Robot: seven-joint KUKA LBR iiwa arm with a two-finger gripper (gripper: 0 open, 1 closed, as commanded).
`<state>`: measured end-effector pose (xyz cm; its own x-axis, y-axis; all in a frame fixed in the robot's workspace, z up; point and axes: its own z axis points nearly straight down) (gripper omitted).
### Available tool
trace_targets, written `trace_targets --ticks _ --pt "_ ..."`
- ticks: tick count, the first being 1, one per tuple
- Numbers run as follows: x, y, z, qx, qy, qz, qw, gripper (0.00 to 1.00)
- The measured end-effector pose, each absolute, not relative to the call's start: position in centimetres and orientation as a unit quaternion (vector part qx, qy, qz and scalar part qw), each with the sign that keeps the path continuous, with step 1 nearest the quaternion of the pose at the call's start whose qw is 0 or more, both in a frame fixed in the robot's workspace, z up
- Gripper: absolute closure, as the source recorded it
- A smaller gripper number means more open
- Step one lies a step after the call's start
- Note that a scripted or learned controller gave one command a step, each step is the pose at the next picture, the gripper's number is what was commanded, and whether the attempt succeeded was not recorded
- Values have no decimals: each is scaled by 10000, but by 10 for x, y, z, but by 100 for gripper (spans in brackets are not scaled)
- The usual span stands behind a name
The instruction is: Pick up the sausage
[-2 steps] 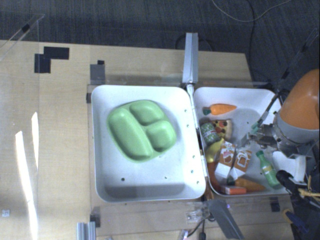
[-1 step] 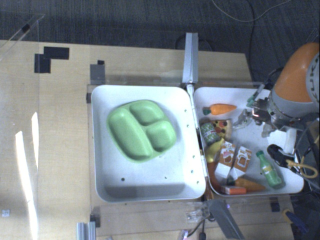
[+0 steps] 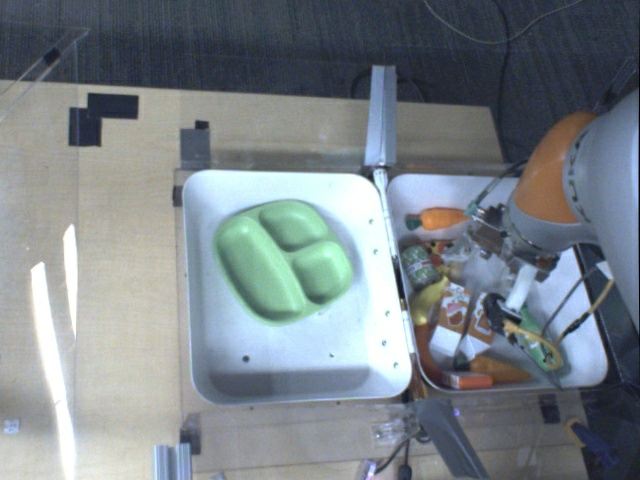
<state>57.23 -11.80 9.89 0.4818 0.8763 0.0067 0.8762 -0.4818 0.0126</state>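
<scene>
Camera view: gripper (image 3: 476, 258) low over cluttered right bin (image 3: 592, 370), cannot tell whether released or clenched. Likely sausage (image 3: 498, 371), orange-brown, lies along bin's near wall, apart from gripper. Best approach: move over it, align across its length, descend clear of banana (image 3: 430, 296)

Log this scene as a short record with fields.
left bin: holds a green divided plate
right bin: cluttered with small items: carrot, green can, banana
arm: above the right bin's clutter
sausage: possibly the orange-brown long item at the near edge, unsure
</scene>
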Motion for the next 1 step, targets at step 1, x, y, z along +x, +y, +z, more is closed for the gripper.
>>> trace_targets --ticks 1 --pt "517 -193 97 8550 5184 82 96 0"
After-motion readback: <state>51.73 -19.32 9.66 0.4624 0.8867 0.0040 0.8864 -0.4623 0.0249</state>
